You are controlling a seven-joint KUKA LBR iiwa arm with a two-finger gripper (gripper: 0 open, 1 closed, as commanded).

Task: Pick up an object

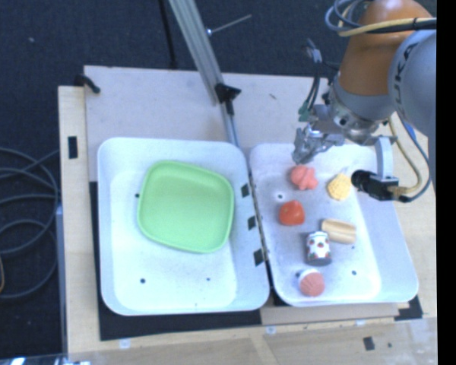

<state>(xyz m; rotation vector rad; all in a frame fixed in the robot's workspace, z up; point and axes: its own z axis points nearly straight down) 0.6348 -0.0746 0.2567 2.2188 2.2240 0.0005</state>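
Camera view: hot dog (338,230) seemingly lengthwise left-right

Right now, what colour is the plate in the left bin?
Light green. The plate shows plainly in the camera view, lying flat in the left bin.

Light green plate (185,206), white bins (121,280), pink toy (304,177), red toy (292,214), yellow toy (338,187), orange-banded grey arm (380,48)
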